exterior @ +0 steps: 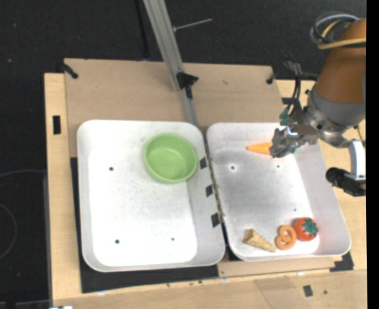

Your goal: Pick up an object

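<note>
An orange carrot-shaped piece point(258, 149) lies near the back of the right bin point(318, 179), its right end tucked under my gripper point(281, 148). The gripper sits low over that end, right at the carrot. At the front of the same bin lie a tan cone point(258, 240), an orange pretzel-like ring point(285, 237) and a red tomato-like piece point(305, 228).
A green bowl point(171, 158) sits at the back right of the left bin point(112, 237). A grey metal rail point(167, 44) slants down from the top to the gap between the bins. The arm's orange band point(344, 69) hangs over the bench's right side.
</note>
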